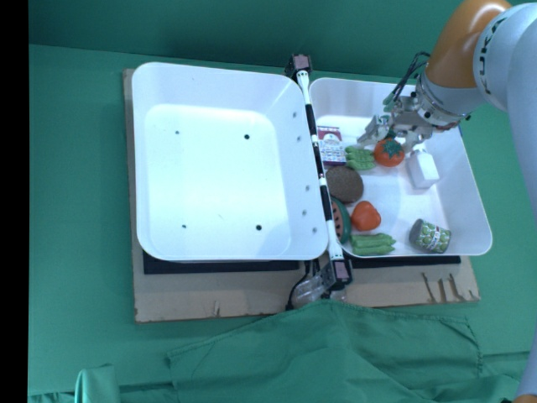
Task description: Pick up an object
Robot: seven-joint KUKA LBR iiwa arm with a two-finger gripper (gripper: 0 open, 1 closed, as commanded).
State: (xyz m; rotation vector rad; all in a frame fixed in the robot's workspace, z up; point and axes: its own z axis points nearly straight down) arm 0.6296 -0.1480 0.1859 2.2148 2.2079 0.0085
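From my seat the overhead camera had the arm (495, 40) reaching in over the right bin (470, 217), with the hand (393, 133) sitting low right above the tomato (388, 152). Honestly couldn't tell whether the hand was open, closed or gripping anything; it was too small and cluttered at that angle. The tomato looked like it was touching or just under the hand, can't say which.

Rest of the stuff, going off the hand: white bottle (423, 168) just beside it toward the arm's side, green leafy veg (360, 158) just on the other side, and the little red-and-white box (331, 143) a bit past that against the divider. Closer to the camera from the hand were the brown kiwi-looking thing (345, 182), then the orange-red fruit (365, 216), a watermelon slice (339, 218) by the bin wall, the green pea pods (372, 243), and a green can (430, 237) lying tilted in the near corner.

Left bin (159, 99) sat well apart from the hand, on the green counter (75, 183).
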